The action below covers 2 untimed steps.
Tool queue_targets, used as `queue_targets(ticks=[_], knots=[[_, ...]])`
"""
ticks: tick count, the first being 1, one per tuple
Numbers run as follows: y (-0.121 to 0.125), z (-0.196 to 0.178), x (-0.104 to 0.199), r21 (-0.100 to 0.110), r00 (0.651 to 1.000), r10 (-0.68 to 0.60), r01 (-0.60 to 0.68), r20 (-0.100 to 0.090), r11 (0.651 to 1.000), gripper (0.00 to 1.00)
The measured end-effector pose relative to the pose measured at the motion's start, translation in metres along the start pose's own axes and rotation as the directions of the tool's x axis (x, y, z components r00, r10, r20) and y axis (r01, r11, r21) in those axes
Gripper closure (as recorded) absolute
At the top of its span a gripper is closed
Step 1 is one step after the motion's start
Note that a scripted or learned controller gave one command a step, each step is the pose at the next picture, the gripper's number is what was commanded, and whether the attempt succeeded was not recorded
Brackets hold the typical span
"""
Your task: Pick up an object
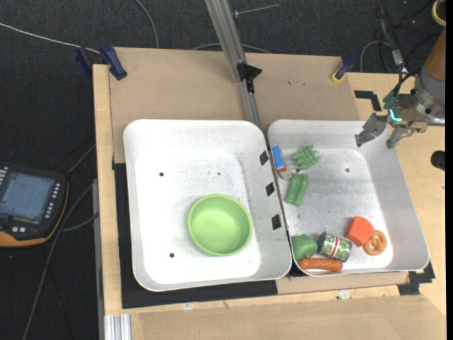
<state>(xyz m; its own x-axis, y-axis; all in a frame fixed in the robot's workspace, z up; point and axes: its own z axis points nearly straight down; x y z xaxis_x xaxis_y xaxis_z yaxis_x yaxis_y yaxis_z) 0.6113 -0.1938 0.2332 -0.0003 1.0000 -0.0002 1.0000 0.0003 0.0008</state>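
My gripper (pixel 383 134) hangs over the far right rim of the right bin (pixel 396 190), its two fingers spread open with nothing between them. Below it in that bin lie several small toys. A green leafy piece (pixel 306 157) and a green pod (pixel 296 189) lie near the bin's left side, next to a small blue and white block (pixel 279 159). Along the front edge sit an orange cup (pixel 359 230), a pretzel (pixel 376 243), a green can (pixel 334 246), a green pepper-like piece (pixel 304 246) and a red sausage (pixel 320 264).
The left bin (pixel 148 154) holds a light green bowl (pixel 219 224). A metal pole (pixel 226 27) slants down from the top to the gap between the bins. A handheld pendant (pixel 27 202) lies at the far left on the floor.
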Motion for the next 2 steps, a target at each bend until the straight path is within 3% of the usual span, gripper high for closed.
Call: queue_targets(ticks=[1, 2], knots=[[0.0, 0.0, 0.0, 0.0, 1.0, 0.0, 0.0, 0.0, 1.0, 0.0], [0.004, 0.043, 0.001, 0.004, 1.0, 0.0, 0.0, -0.001, 1.0, 0.0]])
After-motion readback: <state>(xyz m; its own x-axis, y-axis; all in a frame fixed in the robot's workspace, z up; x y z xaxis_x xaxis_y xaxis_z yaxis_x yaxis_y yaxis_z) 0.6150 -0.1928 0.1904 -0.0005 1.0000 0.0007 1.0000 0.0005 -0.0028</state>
